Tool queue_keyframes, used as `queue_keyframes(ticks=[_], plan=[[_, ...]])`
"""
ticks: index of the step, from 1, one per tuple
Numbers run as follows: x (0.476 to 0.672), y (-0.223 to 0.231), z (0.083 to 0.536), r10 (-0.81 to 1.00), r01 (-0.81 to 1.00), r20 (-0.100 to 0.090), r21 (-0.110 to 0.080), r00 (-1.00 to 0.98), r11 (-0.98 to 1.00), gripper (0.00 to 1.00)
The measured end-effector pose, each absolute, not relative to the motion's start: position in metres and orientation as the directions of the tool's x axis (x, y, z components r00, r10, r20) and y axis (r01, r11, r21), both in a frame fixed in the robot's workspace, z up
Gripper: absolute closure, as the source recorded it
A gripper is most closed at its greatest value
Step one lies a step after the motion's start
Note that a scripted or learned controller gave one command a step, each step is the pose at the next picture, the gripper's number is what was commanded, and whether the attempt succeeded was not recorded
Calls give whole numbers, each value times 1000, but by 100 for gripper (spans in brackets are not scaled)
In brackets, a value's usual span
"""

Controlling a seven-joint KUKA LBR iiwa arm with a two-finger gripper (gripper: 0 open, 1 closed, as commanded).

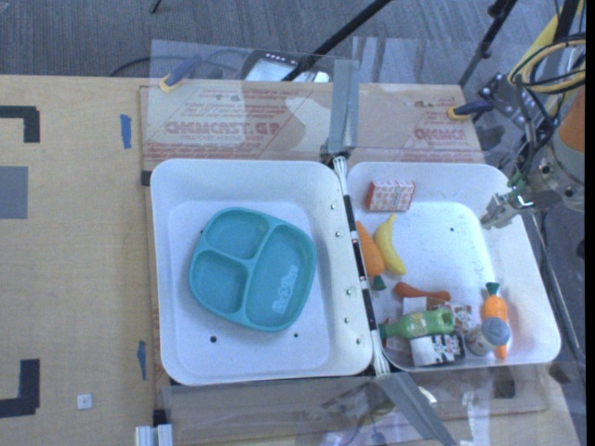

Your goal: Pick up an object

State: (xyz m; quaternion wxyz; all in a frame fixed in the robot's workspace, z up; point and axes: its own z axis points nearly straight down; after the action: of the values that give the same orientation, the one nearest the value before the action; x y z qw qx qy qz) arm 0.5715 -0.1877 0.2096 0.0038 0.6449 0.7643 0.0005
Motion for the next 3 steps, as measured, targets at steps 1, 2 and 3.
queue_keyframes(ticks=[1, 2, 3], plan=[[634, -185, 126, 978, 978, -2, 2, 211, -211, 100], [668, -151, 86, 963, 963, -1, 4, 269, -269, 100], [662, -110, 86, 948, 948, 0, -1, 318, -318, 100]])
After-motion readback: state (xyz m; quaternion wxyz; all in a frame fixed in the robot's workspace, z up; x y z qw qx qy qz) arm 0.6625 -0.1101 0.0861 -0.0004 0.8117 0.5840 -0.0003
